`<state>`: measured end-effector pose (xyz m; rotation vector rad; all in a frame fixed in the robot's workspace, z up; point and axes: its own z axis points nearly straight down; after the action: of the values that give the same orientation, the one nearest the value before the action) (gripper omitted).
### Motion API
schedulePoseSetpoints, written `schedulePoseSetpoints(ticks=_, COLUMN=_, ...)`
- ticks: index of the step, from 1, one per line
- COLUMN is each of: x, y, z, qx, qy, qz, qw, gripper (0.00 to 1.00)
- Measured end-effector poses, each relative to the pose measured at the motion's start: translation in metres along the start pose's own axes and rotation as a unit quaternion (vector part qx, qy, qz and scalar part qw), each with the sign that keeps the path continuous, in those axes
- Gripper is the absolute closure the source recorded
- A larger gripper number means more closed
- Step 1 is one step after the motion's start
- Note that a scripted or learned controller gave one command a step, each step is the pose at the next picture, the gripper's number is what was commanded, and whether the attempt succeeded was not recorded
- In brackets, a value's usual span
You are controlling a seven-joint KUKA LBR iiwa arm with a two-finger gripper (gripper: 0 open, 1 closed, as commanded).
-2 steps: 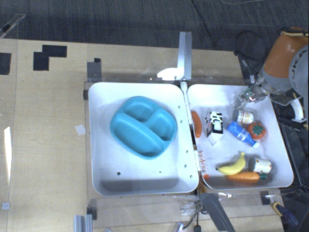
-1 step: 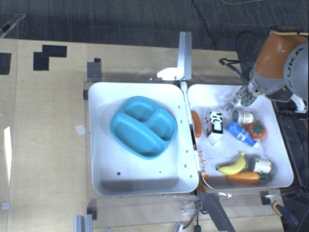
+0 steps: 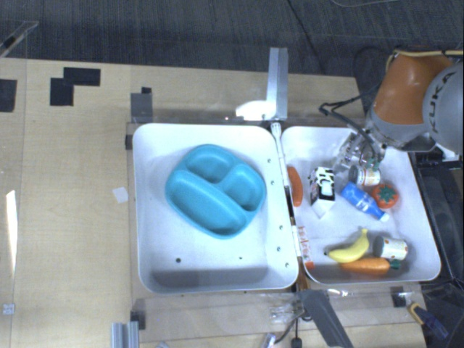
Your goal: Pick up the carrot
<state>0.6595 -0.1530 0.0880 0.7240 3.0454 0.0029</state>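
One orange carrot (image 3: pixel 366 265) lying flat beside banana (image 3: pixel 349 249), pincer (image 3: pixel 357 164) state unclear, well apart.

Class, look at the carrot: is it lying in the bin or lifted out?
Lying in the bin. The carrot rests flat on the right bin's floor by the banana, apart from the gripper.
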Motion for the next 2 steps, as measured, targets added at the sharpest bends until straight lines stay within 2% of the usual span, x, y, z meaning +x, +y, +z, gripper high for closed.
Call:
schedulePoseSetpoints(ticks=1, x=0.005, y=-0.014, z=-0.001, qx=0.0, qy=-0.001, qz=-0.164, qw=0.9865, gripper=1.0)
schedulePoseSetpoints(ticks=2, x=0.024, y=-0.071, z=-0.142, qx=0.0, qy=0.001, qz=-0.165, qw=0.9863, gripper=1.0)
